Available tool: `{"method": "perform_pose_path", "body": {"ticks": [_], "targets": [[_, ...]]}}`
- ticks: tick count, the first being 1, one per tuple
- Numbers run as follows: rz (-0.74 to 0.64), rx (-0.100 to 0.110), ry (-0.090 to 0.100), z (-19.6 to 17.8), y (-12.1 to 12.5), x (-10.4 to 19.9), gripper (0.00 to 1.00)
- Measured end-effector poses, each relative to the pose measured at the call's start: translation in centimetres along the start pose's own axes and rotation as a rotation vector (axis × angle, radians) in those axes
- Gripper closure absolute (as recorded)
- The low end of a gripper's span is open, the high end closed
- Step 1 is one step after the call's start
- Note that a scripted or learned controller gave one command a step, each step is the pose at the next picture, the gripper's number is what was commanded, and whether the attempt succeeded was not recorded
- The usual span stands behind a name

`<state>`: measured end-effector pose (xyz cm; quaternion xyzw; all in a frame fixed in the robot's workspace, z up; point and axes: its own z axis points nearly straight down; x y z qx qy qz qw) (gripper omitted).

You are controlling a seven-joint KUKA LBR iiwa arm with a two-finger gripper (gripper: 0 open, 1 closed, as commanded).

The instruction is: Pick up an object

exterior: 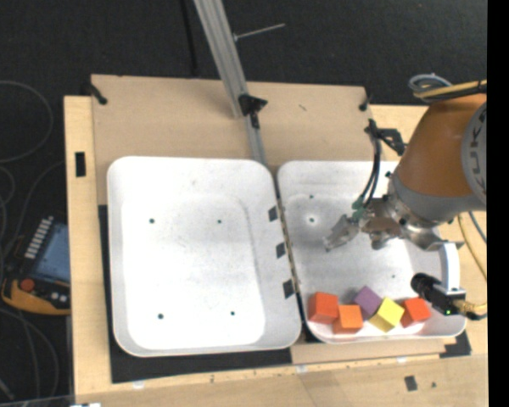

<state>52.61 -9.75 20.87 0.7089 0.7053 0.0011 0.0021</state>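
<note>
The counter is pale wood, with a tan board laid across its far part. Two shallow white bins sit on it side by side, touching along their inner edges: the left bin and the right bin (both slightly grubby). A dark mat shows under the left bin's outer edge. A grey metal post rises from the board behind the bins.

The arm is showing a broad orange band above a grey wrist section — dark lettering is peeking at its right side. Dark cables are running alongside it, and the metallic end effector is looking grey and angular.
</note>
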Motion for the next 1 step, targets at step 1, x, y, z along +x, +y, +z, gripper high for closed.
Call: {"method": "perform_pose_path", "body": {"ticks": [1], "targets": [[-0.001, 0.001, -0.002, 11.42, 3.23, -7.59, 0.0]]}}
